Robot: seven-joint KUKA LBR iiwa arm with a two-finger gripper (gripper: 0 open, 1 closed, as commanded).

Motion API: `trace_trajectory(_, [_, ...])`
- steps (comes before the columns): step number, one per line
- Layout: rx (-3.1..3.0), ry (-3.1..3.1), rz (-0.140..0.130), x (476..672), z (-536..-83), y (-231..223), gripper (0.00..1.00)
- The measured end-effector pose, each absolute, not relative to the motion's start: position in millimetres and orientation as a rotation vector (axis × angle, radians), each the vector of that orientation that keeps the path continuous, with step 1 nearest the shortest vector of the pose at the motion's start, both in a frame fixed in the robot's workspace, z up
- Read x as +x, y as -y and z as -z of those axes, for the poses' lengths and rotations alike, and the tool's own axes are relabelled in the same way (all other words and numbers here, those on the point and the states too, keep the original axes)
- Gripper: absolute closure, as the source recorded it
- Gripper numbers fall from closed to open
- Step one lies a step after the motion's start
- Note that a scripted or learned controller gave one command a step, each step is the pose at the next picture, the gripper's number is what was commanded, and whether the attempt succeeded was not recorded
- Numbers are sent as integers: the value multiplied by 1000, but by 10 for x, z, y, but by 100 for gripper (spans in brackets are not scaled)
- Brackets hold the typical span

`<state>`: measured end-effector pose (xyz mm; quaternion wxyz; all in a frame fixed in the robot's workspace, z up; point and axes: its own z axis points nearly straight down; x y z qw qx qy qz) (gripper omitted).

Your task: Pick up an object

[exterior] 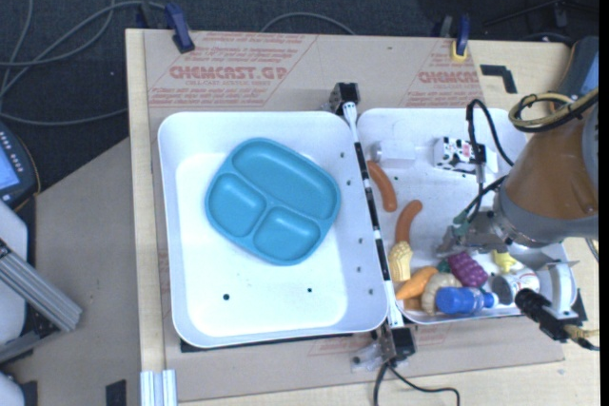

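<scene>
Dark carpet and loose cables are ringing the bench [285, 71], where two white bins are sitting side by side. I am reaching into the right bin [419, 124], my gripper [466, 238] hanging over the heap at its near edge; whether it is apart or together I cannot tell. A purple toy [468, 267], a blue bottle [461, 301], corn [401, 260] and a carrot [416, 281] are lying touching. Packed so tightly, I am risking nudging neighbours, catching two, or closing on nothing.
</scene>
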<state>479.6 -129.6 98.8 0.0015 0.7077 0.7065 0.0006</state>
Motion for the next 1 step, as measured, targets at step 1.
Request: trace_trajectory(1, [2209, -2223, -12, 5133, -1888, 859, 100])
